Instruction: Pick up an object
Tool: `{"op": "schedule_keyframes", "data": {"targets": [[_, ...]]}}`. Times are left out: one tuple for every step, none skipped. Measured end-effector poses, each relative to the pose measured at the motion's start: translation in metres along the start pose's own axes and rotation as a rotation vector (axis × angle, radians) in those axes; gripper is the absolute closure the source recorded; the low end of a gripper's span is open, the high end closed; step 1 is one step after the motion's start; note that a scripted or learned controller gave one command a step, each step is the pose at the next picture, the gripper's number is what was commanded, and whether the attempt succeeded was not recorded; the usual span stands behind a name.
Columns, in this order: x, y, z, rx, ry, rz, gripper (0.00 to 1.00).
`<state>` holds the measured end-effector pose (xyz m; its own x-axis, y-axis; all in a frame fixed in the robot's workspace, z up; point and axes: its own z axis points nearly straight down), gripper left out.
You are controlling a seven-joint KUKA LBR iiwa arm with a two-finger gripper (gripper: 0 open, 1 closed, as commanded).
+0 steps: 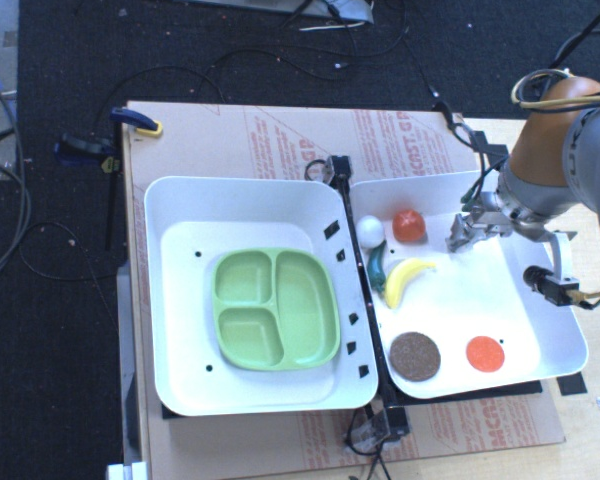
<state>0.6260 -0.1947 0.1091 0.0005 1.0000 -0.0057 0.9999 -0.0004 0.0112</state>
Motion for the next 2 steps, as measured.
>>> {"op": "schedule_keyframes", "data": {"targets": [[0.0,0.002,-0.042,0.008,0.005,-0.001,1.0],[0.001,0.004,-0.105,0.006,0.004,-0.001,1.0]]}}
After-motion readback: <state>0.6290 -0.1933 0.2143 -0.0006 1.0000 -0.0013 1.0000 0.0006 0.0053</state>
